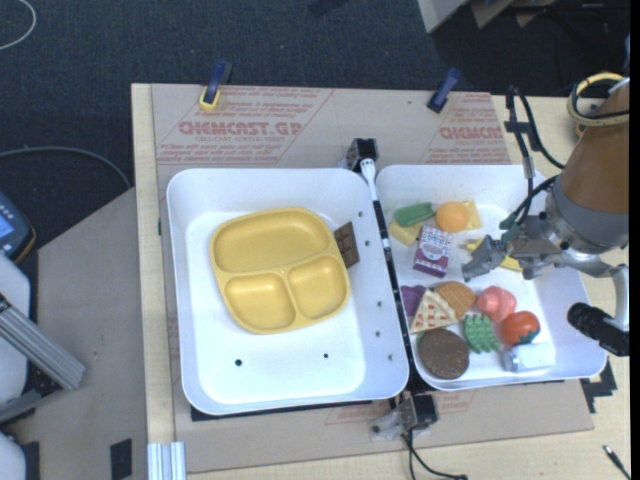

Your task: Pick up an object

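Your nearest items sit at the front of the right bin [585,313]: a round brown cookie [442,353], a green toy [480,332] and a red tomato [520,326].

Behind them you see a pizza slice [430,313], a pink piece [495,301], a purple carton [433,248], a green leaf-shaped toy [412,214] and an orange fruit [453,216]. Your pincer [497,251] hangs low over the middle of that bin, right of the carton and behind the pink piece; its dark fingers look spread apart with nothing between them. You have the left bin [190,268] beside it on the tabletop [300,118], carrying a yellow divided plate [278,268] with a small brown block [347,244] touching the plate's right rim.
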Robot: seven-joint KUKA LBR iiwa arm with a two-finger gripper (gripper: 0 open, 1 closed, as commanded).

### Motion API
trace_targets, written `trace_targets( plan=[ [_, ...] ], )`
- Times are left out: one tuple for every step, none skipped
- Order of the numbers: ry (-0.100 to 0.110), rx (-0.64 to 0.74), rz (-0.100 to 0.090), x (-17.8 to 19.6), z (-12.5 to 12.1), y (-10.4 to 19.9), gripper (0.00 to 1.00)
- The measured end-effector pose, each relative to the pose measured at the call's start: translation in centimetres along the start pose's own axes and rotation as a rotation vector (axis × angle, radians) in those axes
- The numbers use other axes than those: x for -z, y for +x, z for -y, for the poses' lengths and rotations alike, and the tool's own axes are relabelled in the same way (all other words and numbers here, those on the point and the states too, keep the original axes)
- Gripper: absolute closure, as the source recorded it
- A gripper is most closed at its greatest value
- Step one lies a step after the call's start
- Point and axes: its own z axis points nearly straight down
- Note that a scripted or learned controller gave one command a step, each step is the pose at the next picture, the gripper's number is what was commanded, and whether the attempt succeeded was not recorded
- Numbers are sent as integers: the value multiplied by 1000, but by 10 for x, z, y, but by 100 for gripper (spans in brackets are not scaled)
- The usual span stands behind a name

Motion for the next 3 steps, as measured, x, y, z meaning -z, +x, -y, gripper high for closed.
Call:
trace_targets(
  plan=[
    [-14,3,2,7,-3,0,0],
    [-7,2,0,-46,-1,-10,0],
    [-14,2,2,-106,-7,-14,0]
  ],
)
